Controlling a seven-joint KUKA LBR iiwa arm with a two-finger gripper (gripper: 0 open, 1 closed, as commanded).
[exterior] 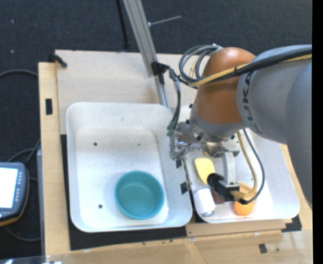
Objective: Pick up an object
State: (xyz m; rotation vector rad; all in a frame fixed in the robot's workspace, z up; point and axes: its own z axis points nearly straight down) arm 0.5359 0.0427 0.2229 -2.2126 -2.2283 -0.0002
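Toward 7 o'clock in the right bin lie a yellow piece, a white cylinder at its 6 o'clock and an orange ball at its 4 o'clock. At the yellow piece's 12 o'clock hangs the gripper under the arm; whether it is apart or together cannot be told. At 5 o'clock in the left bin sits a teal bowl.

Pale wooden bench carries two shallow white bins, edges touching. Left bin sits at nine o'clock. Right bin sits at three o'clock.
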